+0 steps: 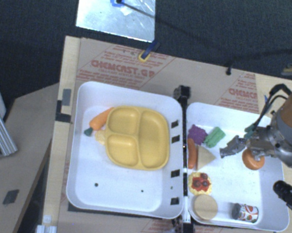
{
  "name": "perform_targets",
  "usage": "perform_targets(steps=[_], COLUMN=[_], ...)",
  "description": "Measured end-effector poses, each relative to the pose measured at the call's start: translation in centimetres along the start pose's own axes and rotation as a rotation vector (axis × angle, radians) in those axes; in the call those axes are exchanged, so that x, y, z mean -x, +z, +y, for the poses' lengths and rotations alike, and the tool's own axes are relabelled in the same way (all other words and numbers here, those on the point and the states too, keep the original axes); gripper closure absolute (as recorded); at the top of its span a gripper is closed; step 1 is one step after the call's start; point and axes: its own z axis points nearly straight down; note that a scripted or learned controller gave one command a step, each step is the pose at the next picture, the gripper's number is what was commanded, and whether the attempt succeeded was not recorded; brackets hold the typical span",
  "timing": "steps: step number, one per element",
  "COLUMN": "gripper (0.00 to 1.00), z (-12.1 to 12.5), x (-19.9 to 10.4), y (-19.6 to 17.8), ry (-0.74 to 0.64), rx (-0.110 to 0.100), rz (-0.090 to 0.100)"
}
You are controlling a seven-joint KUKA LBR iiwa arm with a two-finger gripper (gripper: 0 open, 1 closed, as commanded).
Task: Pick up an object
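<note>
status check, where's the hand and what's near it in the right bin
Hand low over right bin, nothing seen held. Orange fruit just beside it; green piece and purple grapes on its other side. Path open.

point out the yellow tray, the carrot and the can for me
yellow tray [134,138], camera view, on the ridge where its compartments meet
carrot [100,118], camera view, middle of its orange body
can [246,213], camera view, on its side wall
</note>
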Motion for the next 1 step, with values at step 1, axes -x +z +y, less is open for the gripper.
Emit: perform_targets(steps=[1], gripper=[0.00], z=[0.19], x=[-0.01], y=[-0.48], ry=[-0.002], rx=[0.010], rz=[-0.001])
